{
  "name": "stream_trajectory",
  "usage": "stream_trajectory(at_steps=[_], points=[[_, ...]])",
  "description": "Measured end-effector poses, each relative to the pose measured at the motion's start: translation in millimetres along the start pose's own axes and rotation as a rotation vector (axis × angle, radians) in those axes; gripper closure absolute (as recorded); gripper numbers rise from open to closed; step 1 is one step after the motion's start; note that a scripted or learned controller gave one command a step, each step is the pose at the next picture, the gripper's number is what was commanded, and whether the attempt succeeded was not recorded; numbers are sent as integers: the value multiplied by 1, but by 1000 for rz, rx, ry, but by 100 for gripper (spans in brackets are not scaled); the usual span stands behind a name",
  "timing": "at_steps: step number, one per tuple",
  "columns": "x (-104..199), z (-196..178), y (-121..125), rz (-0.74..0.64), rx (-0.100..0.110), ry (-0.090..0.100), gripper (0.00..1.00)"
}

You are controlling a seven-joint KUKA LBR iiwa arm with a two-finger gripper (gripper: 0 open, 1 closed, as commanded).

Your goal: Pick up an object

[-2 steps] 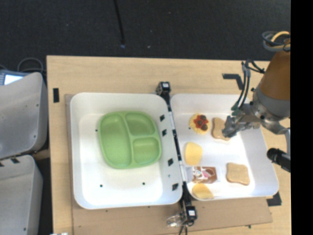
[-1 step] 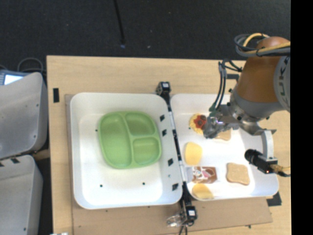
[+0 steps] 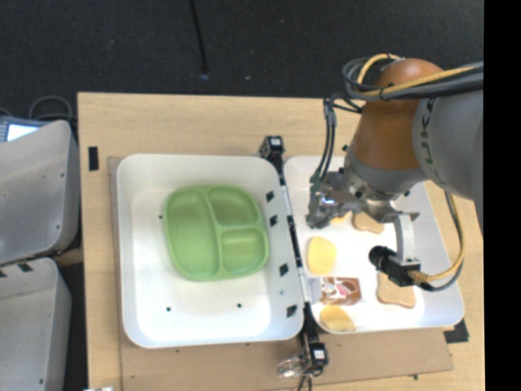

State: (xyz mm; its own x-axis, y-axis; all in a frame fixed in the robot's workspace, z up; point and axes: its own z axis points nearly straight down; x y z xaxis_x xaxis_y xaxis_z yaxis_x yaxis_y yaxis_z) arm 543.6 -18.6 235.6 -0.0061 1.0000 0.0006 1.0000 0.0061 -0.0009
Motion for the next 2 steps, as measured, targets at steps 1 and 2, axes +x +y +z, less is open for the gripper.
stream_trajectory(at_steps=[1,2], points=[[46,7,4,0,2,1,100],[95,13,10,-1,-1,0,100]])
